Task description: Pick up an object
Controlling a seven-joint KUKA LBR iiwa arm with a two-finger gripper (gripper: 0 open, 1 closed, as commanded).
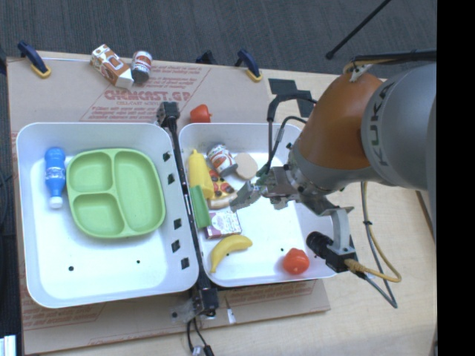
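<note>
Camera view is showing the gripper (249,193) hovering over the middle of the right bin (297,136), its fingers slightly apart and holding nothing. Just beside its fingertips, a pile of objects (211,180) is lying along the bin's left edge.

My arm (386,124): fat grey casing, rounded, with a glossy orange band (338,128) above the wrist. Dark lettering on the grey shell (I read "KU", the rest cut off). Metal claw (249,193), silvery grey with dark parts. Black cables loop along the wrist; a yellowish cable (378,262) trails below a black fitting.
</note>
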